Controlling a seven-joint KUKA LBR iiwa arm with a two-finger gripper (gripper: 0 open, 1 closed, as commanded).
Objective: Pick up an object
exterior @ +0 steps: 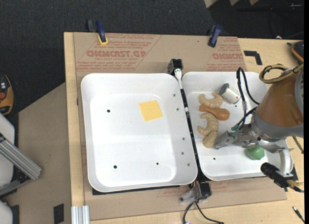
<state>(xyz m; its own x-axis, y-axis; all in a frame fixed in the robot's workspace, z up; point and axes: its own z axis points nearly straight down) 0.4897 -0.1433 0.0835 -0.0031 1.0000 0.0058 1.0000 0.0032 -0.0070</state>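
On the tabletop (72, 88), two white bins (91, 121) sit side by side. The arm (282, 107) leans in at right, its end effector (226, 141) low beside tan toy pieces (211, 117), apparently lined up to grab one; its grip cannot be told.

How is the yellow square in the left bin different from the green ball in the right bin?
The yellow square is flat and angular; the green ball is round. The square lies alone in the left bin, far from the arm; the ball lies in the right bin, close beside the gripper. Both rest on a white bin floor.
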